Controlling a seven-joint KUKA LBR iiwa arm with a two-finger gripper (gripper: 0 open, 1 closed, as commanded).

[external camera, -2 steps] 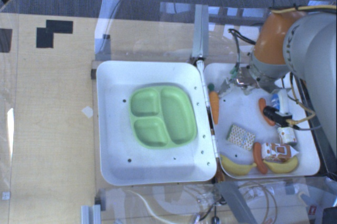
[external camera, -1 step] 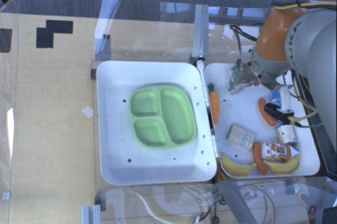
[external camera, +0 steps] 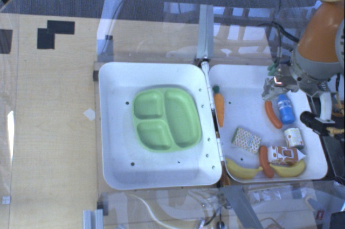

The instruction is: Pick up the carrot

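Now my gripper (external camera: 276,82) hangs over the right bin (external camera: 242,115).
Whether it's spread or pinched, I can't tell; the carrot (external camera: 219,105) lies apart, by the left wall.

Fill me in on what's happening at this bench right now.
A grey and orange robot arm reaches in from the right over the right bin, its gripper hanging near the bin's far right side above a blue bottle. The carrot it is meant to pick up lies untouched along the bin's left wall. The left bin holds a green divided plate.
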